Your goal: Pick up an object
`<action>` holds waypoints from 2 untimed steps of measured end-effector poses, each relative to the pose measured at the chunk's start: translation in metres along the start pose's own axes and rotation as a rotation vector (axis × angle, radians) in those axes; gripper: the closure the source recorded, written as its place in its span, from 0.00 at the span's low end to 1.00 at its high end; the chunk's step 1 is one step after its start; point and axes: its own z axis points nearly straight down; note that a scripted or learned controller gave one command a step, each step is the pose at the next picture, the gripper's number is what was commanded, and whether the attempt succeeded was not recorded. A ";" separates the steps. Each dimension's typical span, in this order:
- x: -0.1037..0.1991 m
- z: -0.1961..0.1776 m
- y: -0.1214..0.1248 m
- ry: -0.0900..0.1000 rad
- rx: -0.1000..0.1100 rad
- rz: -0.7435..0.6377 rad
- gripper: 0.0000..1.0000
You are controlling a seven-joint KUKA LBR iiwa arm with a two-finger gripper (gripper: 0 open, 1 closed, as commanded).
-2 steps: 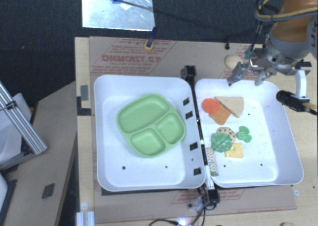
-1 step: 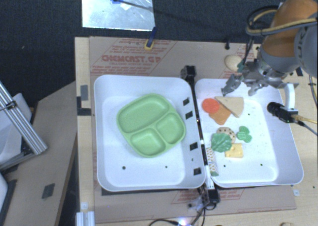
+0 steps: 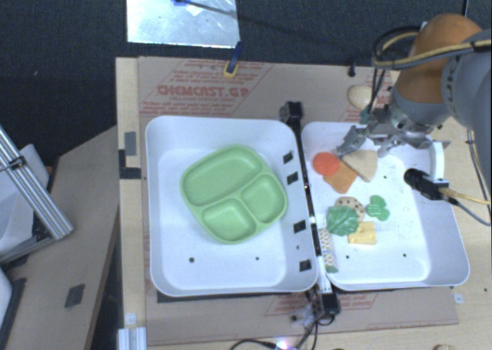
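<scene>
My gripper (image 3: 367,145) hangs over the back left part of the right bin (image 3: 438,264), with its fingers spread open. Just under and in front of its tips lies a tan wedge (image 3: 364,165), which touches an orange piece (image 3: 340,178). A red round piece (image 3: 325,162) sits to the left of them. Nearer the front lie a spotted cookie (image 3: 348,204), a green leafy piece (image 3: 342,221), a small green floret (image 3: 377,208) and a yellow block (image 3: 363,235). Nothing is held between the fingers.
The left bin (image 3: 177,264) holds a green divided plate (image 3: 233,193). A black-clipped divider (image 3: 304,187) separates the two bins. A pale round object (image 3: 359,96) lies on the bench behind the right bin. A shiny sheet (image 3: 182,2) lies at the back.
</scene>
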 end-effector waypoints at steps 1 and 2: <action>0.005 0.060 0.000 -0.001 -0.004 -0.003 0.00; 0.004 0.060 0.004 -0.003 -0.010 -0.003 0.00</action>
